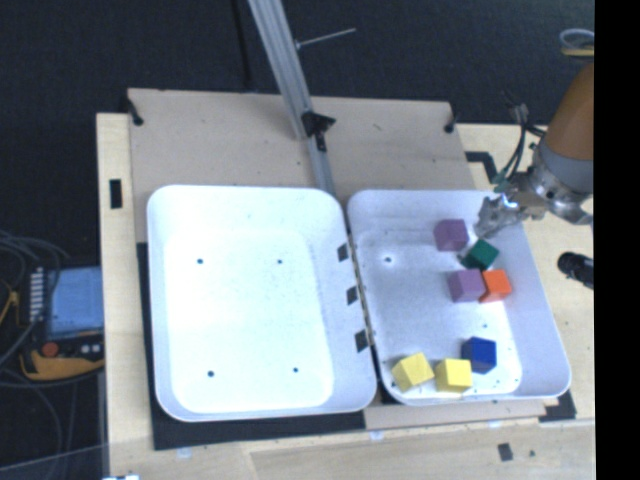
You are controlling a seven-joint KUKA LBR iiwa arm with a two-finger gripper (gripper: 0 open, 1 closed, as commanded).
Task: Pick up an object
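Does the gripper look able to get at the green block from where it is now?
Probably yes. The gripper hangs just above the green block, whose top is uncovered. The purple block and orange block sit close by, leaving the fingers little room.

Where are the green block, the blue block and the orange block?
green block (pixel 482 255), camera view, on its top face.
blue block (pixel 480 353), camera view, on its top face.
orange block (pixel 496 285), camera view, on its top face.
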